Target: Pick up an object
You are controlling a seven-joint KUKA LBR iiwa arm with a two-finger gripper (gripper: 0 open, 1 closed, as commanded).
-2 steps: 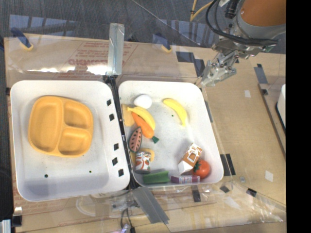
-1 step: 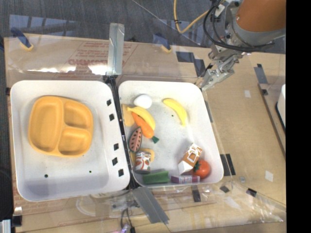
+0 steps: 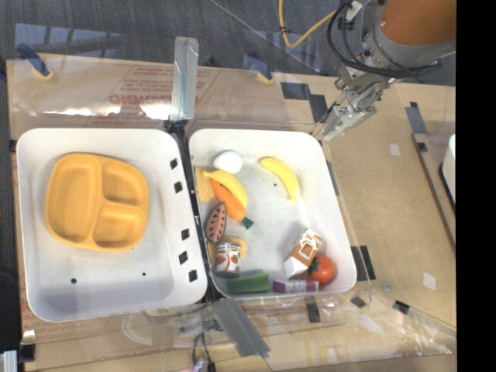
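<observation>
With the tool (image 3: 335, 127) poised over the right bin's (image 3: 335, 208) far corner, its opening impossible to judge, a descent could strike the rim, while the nearest banana (image 3: 281, 176) lies apart and may slip

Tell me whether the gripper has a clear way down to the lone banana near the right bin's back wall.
Probably yes. The gripper hovers just beyond the right bin's back right corner, and the banana lies by itself on bare floor, apart from the egg and the other toys.
</observation>
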